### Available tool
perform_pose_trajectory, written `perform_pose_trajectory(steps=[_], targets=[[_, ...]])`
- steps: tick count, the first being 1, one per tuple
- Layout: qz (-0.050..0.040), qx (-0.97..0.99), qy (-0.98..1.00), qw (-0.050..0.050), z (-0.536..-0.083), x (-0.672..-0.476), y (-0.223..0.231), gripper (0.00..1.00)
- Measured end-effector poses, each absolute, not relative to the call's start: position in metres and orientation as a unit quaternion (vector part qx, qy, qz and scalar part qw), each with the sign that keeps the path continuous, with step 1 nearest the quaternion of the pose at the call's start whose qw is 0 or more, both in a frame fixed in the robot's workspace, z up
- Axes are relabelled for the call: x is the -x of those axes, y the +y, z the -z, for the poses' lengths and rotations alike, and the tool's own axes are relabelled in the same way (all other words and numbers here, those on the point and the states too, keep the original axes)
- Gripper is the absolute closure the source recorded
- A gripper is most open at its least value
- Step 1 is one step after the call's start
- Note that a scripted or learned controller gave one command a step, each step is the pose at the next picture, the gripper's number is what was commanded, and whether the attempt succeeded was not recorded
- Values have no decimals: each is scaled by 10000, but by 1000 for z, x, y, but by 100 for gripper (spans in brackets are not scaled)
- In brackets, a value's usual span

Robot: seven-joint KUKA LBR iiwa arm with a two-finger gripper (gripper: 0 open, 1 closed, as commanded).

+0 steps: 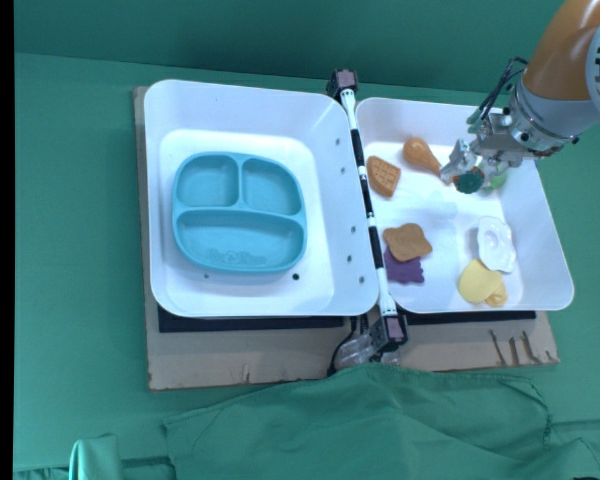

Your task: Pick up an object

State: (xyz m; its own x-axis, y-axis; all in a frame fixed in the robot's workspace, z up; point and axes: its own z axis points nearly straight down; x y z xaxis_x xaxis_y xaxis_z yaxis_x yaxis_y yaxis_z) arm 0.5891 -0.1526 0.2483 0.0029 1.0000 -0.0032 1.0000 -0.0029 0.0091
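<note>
Two shallow white bins with rounded corners and a smooth plastic sheen sit side by side on a sheet of brown cardboard (280, 368) over green cloth. The left bin (170, 118) carries a teal divided plate (239, 213) — matte, soft-cornered, two small compartments above one long one.

The right bin (555, 278) holds toy food. At its 10 o'clock lies a waffle (384, 176), orange with a gridded face; just toward 11 o'clock from centre, a glossy orange drumstick (420, 155). Near 7 o'clock a toast slice (407, 240), tan with a darker crust, overlaps a flat purple piece (405, 271) with ragged edges. At 4 o'clock rests a white fried-egg shape (497, 244), and toward 5 o'clock a smooth yellow lump (481, 284).

The gripper (470, 174) hangs at the bin's 1 o'clock, metal fingers pointing down, and a small dark green rounded object (470, 180) sits at their tips — whether the jaws pinch it or merely frame it cannot be told.
</note>
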Motion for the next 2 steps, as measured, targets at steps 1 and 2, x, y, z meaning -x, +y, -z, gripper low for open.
perform_pose_trajectory(steps=[1, 2], targets=[[-29, -7079, 7063, 58, -315, -592, -151, 100], [-27, -7079, 7063, 51, -364, -588, -147, 100]])
